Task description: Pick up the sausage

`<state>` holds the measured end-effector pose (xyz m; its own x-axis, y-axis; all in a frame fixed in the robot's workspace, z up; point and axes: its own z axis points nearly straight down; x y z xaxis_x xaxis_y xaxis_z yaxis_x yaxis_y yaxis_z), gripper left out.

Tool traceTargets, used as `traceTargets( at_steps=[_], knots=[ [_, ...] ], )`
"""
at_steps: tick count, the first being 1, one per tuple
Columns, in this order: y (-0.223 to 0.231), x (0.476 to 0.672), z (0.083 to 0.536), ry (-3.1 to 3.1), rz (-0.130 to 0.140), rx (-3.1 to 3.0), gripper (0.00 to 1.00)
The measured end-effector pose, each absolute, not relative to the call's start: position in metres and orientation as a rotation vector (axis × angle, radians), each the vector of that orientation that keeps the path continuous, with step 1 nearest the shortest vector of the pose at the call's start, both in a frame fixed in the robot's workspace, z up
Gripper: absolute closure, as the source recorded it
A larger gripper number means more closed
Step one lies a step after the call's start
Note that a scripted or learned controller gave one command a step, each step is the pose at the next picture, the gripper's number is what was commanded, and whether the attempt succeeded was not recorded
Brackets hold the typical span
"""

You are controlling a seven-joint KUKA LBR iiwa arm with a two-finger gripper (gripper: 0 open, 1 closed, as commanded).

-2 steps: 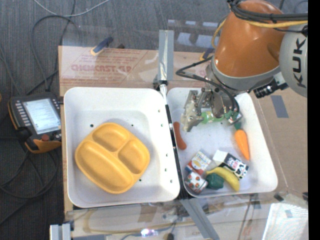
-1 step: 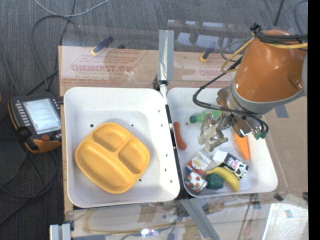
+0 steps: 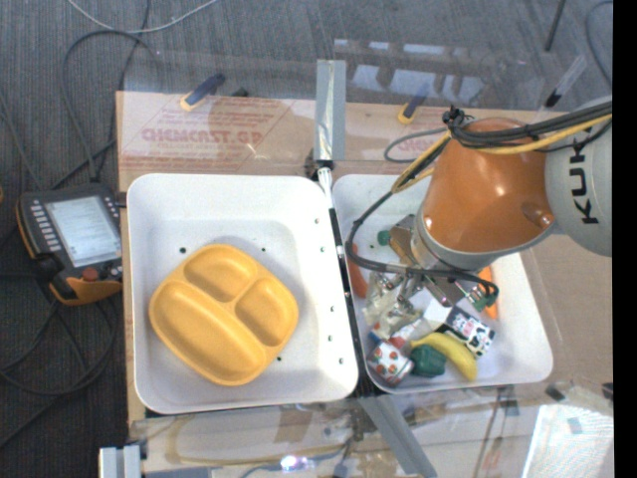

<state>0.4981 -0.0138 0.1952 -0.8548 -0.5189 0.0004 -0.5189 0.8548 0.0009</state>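
- How the jaws stood could not be told; the gripper [image 3: 406, 289] was sunk in the right white plastic bin's [image 3: 532, 352] clutter, under the orange wrist band [image 3: 486, 199].
- No sausage could be made out; presumably it lay beneath the arm.
- A yellow banana [image 3: 453, 354], a dark green toy [image 3: 430, 360] and a spotted white cup [image 3: 390, 360] lay near.
- The yellow 3-compartment plastic plate [image 3: 225, 312] sat in the left white bin [image 3: 179, 192], well apart.

grey carpet floor [image 3: 199, 58] strewn with cables [image 3: 109, 30] around the bench [image 3: 199, 132]
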Motion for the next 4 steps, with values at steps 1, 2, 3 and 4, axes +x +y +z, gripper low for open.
traceTargets(
  at_steps=[1, 2, 3, 4],
  knots=[
    [0.033, 0.518, 0.230, -2.967, -0.001, 1.048, 1.00],
    [0.010, 0.515, 0.183, -3.074, -0.003, 0.640, 1.00],
    [-0.002, 0.530, 0.351, -3.112, 0.000, 0.469, 1.00],
    [-0.028, 0.532, 0.241, -3.026, 0.001, 0.849, 1.00]
  ],
)
